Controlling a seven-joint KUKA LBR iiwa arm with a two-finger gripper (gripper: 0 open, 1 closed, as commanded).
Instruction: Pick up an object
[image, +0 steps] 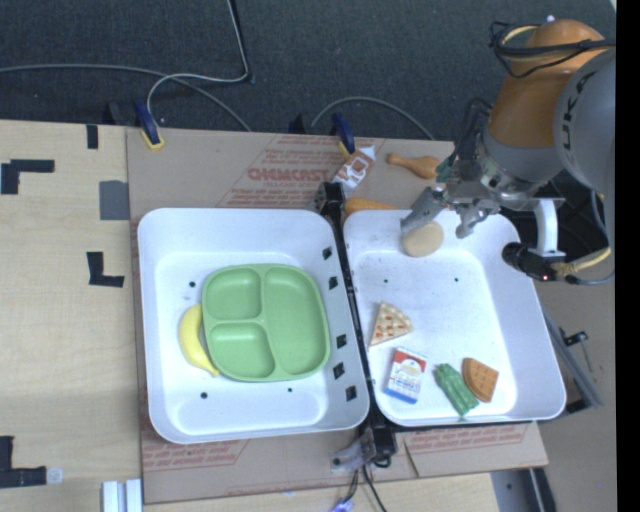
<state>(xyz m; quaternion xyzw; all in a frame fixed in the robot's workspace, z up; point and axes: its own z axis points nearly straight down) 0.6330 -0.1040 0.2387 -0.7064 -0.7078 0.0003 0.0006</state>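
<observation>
In the upper right of the frame the gripper (447, 213) hangs over the far end of the right bin (530, 320), its two fingers spread apart, with nothing between them. A round beige piece (423, 239), perhaps a toy bun or potato, lies just below the left finger (424, 208), close to the bin's far wall. The likely target sits off-centre from the fingers, so a closing may merely nudge it against the wall or let it roll away. The pizza slice (390, 324), small carton (406, 376), green item (455, 389) and waffle-like piece (480, 379) lie lower in the same bin, well apart from the gripper. The left bin (160, 300) holds a green divided plate (266, 322) and a banana (193, 342).
</observation>
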